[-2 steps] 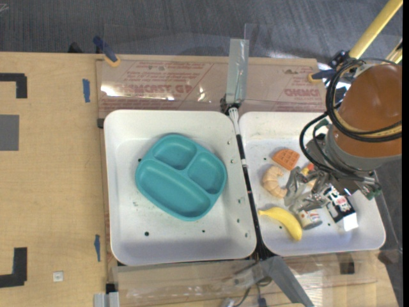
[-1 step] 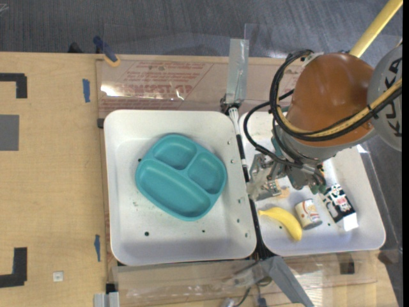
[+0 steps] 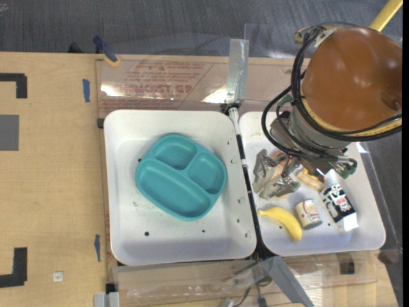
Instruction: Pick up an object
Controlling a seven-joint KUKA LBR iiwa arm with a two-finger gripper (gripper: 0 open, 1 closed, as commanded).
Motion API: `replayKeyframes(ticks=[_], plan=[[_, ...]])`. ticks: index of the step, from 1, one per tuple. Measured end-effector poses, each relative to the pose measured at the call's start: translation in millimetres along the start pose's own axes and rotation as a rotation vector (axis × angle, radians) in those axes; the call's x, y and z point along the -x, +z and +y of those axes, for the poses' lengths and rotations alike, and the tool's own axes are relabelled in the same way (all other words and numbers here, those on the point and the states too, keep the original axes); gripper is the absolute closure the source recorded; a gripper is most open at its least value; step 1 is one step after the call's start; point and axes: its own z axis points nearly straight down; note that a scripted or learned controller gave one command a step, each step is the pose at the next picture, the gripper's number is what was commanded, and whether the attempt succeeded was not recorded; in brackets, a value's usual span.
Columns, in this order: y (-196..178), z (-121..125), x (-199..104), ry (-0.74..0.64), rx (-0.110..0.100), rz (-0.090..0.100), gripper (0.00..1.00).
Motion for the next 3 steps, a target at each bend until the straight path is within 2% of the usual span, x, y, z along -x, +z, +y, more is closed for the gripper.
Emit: replayKeyframes(ticks=[1,2,3], plan=[[110.0,-45.1,-35.5,-0.635,0.01,0.007,1.0],[62.0,-4.3,13.5,-1.131,0.007,0.0,1.0],[51.0,41.9,27.9,-1.473,0.009,-0.002,1.0]])
